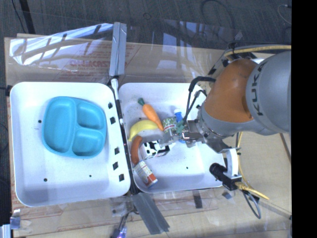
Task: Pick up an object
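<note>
The right bin (193, 175) holds a small pile of toy items. An orange carrot (150, 113) lies at the top, with a yellow banana (142, 128) below it. A brown sausage (135, 149), a black-and-white piece (154, 149) and a small red-and-white can (145, 173) sit lower left. A small green-labelled bottle with a blue cap (173, 123) lies right beside the gripper (181, 131), which hangs low over the middle of the bin at the pile's right edge. The arm's grey and orange wrist (233, 98) covers the bin's right side.
The left bin (29, 177) carries a light blue divided plate (74, 126). A grey divider with black clips (117, 133) runs between the bins. Cables and a black fitting (225, 175) hang off the arm at the right bin's front right corner.
</note>
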`<move>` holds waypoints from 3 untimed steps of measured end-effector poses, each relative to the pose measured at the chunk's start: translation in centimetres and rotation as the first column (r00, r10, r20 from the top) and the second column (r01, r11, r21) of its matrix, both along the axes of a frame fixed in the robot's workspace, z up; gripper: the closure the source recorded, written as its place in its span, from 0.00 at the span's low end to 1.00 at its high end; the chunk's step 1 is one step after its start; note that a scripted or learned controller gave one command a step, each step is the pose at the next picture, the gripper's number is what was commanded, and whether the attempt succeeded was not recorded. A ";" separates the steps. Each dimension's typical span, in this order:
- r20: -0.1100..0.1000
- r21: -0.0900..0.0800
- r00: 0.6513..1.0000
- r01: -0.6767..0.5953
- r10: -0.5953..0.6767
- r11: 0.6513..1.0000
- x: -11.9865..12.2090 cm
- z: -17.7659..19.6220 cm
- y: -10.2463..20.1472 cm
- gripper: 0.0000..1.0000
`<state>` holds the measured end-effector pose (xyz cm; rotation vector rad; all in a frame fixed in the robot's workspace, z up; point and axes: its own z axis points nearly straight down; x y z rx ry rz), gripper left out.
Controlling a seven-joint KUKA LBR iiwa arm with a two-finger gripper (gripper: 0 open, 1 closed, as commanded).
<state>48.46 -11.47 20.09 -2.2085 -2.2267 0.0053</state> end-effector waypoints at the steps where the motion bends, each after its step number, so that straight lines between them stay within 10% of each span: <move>1: 0.002 0.000 0.985 -0.173 0.173 0.985 6.4 -5.1 0.4 0.00; 2: 0.007 0.000 1.000 -0.021 0.021 1.000 12.4 -10.7 -0.2 0.00; 3: 0.002 0.001 1.000 -0.025 0.025 1.000 12.3 -9.9 -0.1 1.00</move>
